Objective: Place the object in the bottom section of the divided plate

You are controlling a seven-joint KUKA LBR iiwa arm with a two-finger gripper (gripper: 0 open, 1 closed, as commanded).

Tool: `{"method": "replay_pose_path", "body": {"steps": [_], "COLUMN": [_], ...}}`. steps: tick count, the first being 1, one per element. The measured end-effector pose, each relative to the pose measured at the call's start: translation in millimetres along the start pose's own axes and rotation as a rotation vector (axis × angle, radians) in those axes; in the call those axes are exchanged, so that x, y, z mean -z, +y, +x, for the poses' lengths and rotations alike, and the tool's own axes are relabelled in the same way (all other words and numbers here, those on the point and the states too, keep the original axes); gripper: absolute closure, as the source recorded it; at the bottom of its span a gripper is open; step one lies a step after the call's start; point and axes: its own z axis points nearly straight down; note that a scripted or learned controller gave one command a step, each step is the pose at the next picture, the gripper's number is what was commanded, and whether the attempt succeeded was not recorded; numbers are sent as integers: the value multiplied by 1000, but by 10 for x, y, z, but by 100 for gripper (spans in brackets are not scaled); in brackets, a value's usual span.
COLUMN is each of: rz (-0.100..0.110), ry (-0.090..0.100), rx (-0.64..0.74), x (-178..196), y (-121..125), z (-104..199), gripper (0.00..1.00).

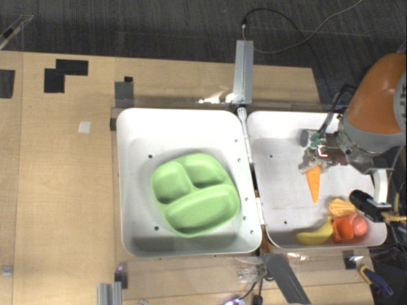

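Note:
A green divided plate point(194, 192) lies in the left bin point(133, 170), its large bottom section point(202, 211) facing the front edge and bare. In the right bin point(280, 189) an orange toy carrot point(313, 184) points toward the front. Its wide end sits between the fingertips of my gripper point(314, 162), which is shut on it near the bin's upper right. The arm's orange band point(378, 97) rises behind the gripper.
In the right bin's front right corner lie a yellow banana point(316, 235), a red toy fruit point(350, 227) and a yellow-orange piece point(340, 205). A metal divider point(249, 170) separates the two bins. Around the plate the left bin floor is bare white.

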Motion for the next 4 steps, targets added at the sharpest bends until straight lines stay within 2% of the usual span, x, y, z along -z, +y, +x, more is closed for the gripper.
{"method": "replay_pose_path", "body": {"steps": [1, 2, 3, 4], "rz": [3, 1, 4, 4], "ry": [-1, 1, 0, 0], "rx": [61, 2, 21, 21], "x": [-12, 364, 599, 599], "y": [-336, -471, -526, -525], "z": [695, 1623, 2328, 2327], "gripper": [100, 100, 100, 0]}}
